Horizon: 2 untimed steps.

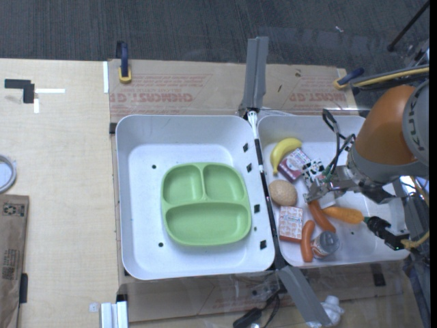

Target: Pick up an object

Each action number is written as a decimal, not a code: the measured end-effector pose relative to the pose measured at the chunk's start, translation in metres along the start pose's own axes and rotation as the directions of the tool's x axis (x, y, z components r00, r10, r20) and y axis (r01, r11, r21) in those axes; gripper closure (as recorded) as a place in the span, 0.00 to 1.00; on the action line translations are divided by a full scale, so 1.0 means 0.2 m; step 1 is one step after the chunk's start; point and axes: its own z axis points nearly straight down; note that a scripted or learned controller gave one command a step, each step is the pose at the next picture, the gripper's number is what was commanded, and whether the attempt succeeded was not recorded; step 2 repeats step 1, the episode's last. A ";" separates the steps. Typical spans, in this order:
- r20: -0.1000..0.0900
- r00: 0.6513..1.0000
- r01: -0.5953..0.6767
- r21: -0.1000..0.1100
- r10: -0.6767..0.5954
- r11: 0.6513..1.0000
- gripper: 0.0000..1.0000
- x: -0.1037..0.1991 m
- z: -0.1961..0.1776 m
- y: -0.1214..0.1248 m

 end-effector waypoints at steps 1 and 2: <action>-0.001 0.992 0.127 0.003 -0.127 0.992 1.00 0.31 -0.45 0.11; -0.001 0.992 0.127 0.003 -0.127 0.992 1.00 0.31 -0.45 0.11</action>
